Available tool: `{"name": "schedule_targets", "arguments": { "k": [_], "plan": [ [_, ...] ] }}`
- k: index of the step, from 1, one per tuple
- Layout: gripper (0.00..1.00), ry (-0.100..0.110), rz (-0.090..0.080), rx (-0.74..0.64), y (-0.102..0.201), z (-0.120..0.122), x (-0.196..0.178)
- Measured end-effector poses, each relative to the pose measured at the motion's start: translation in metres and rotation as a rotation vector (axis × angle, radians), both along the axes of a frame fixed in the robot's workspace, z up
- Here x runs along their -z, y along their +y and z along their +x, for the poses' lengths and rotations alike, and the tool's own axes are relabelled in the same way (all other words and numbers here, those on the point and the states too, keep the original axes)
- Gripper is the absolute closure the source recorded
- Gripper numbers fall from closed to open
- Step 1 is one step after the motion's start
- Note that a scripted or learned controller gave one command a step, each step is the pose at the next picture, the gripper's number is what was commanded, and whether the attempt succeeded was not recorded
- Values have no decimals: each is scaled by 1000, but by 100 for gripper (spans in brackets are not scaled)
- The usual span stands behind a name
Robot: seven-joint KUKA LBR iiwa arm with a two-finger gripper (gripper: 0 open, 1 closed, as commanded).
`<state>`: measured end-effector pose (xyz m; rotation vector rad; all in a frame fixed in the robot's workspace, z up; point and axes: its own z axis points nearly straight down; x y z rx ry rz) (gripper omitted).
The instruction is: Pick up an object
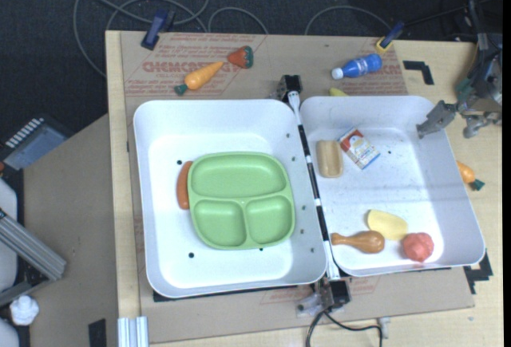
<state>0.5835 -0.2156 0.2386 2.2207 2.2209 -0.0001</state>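
Right bin (447,178), 5 items: tan bread roll (328,158) by left wall, upright; red-and-white carton (359,149) just beside it, tilted; yellow lemon-like piece (387,222); brown drumstick (358,240) lying flat below it; red ball (417,246) near front-right corner.

The gripper (451,120) is built of dull grey metal, with two short, angular fingers (429,120) ending in flat, wedge-like tips. Above them sits a darker, blocky wrist housing of grey and black parts, its finer details too blurred to tell.
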Motion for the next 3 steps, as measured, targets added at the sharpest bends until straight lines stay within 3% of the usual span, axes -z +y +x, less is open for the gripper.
{"name": "schedule_targets", "arguments": {
  "k": [1, 2, 3],
  "plan": [
    [0, 4, 3, -2, 71, 29, 110],
    [0, -7, -1, -2, 59, 85, 149],
    [0, -9, 0, -1, 120, 74, 149]
  ]
}}
